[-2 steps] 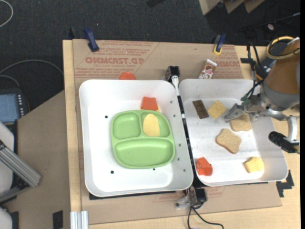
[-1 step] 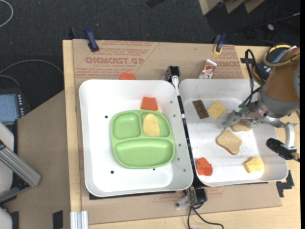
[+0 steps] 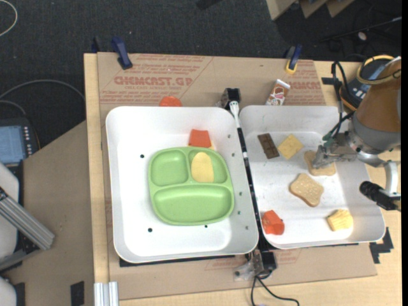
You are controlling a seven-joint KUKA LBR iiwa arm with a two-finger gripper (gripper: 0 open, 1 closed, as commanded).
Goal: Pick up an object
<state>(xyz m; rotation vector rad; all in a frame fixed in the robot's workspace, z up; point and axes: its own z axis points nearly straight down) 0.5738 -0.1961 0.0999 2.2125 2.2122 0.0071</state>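
Two bins sat on the surface; tool was low at right of frame, over a tan piece in the right bin. Cannot tell the tool's state. Risk: it might nudge the flat piece aside and miss.

A brown cardboard sheet printed with red lettering covers the bench under both bins, held at its far edge by a blue clamp on the left and another blue clamp further right. Just beyond the bins' far rims lie a small orange disc on the left and a little red-and-white carton on the right. At the far left, off the bench, a grey screen stands above a slanted aluminium rail.
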